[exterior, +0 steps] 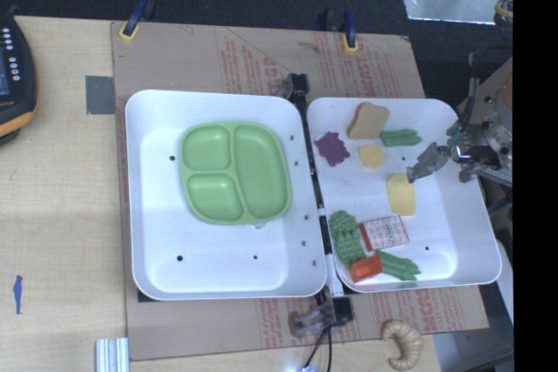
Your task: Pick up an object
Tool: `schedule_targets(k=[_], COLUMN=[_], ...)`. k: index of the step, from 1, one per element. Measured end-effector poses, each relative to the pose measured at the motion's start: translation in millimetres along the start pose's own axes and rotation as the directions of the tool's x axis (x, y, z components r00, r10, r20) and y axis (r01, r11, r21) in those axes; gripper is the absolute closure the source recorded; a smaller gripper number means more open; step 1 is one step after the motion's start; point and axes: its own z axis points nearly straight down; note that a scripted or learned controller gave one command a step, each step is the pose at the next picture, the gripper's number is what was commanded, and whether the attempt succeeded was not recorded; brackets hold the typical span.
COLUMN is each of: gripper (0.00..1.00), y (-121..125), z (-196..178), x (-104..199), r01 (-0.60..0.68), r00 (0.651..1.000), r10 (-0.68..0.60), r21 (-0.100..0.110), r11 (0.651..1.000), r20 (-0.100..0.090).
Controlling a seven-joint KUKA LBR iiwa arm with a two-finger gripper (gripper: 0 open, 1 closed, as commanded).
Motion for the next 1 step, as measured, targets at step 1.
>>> schedule_targets(k=[1], gripper=[0.00], y=[18.8], z=[164.8], x=[-25.7], r01=[0.000], r00=[1.000], r10=[0.000], r21=[0.009], r11=[1.000], r20=[-0.001])
